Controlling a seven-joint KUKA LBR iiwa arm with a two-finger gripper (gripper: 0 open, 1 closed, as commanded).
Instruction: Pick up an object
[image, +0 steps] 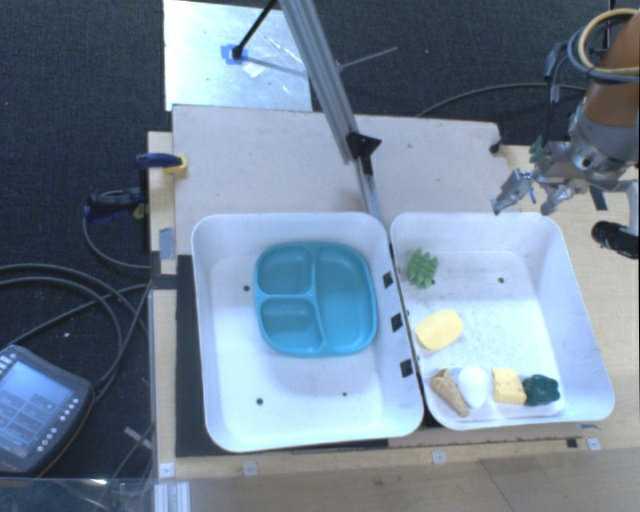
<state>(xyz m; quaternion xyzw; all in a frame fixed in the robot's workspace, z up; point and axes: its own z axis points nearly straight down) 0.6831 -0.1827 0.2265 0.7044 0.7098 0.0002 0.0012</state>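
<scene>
The worktop (300, 160) carries two shallow white bins side by side. The left bin (225, 400) holds a blue divided plate (315, 298) with three compartments, lying flat near the bin's middle. The right bin (575, 330) holds the small things: a green bumpy piece (421, 267) towards its far left corner, a yellow rounded piece (439, 329) just nearer than that, and along the near wall a row of four running left to right, a tan cone-like piece (448, 392), a white egg-shaped piece (473, 385) touching it, a yellow block (508, 386) and a dark green piece (541, 389). The arm (610, 95) comes in from the right, its orange band above the wrist, and the hand (530, 192) hangs over the far right edge of the right bin, above its rim and not down among the things. Its fingers look spread, with nothing between them. Every object lies nearer and to the left of the hand; the green bumpy piece is the closest to it, though still well apart, and the row along the near wall is the farthest.
</scene>
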